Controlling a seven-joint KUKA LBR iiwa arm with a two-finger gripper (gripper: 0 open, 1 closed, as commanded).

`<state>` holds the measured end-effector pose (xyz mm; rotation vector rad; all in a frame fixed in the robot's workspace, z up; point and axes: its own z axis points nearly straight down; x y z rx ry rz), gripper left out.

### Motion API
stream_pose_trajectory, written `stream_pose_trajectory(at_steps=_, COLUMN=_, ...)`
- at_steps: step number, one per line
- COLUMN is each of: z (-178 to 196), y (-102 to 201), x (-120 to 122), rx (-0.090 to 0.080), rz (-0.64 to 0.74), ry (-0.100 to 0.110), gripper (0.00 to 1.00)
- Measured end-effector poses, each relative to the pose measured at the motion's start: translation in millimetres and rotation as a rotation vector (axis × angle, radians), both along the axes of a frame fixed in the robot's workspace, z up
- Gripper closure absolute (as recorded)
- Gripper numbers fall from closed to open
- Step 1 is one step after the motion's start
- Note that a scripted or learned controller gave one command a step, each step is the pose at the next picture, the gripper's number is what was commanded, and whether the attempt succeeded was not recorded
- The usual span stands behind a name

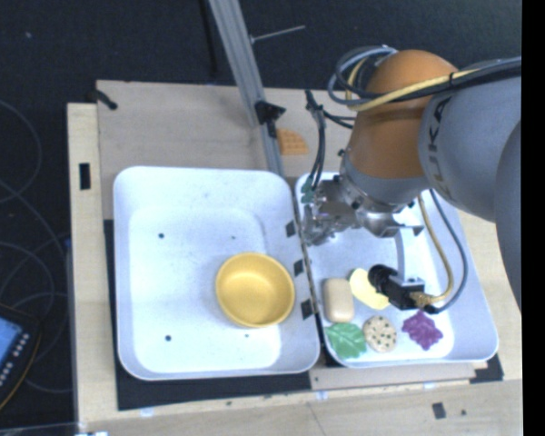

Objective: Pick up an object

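yellow bowl (pixel 254 289) sits in left bin (pixel 154 243).

Two bins sit side by side on tabletop (pixel 91 243). Left bin (pixel 163 207) holds a bowl (pixel 254 289), near its right wall. Right bin (pixel 472 325) holds five small objs at its front: block (pixel 338 300), disc (pixel 363 286) just right of it, leaf-like piece (pixel 346 339), cookie (pixel 380 333), cluster (pixel 422 329) in a row.
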<state>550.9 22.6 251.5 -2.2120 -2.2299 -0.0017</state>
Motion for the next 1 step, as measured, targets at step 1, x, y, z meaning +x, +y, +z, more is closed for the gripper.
stream_pose_trajectory(at_steps=1, z=-14.5, y=55.2, x=-4.1, rx=0.0, rz=-0.001, ry=0.002, gripper=1.0)
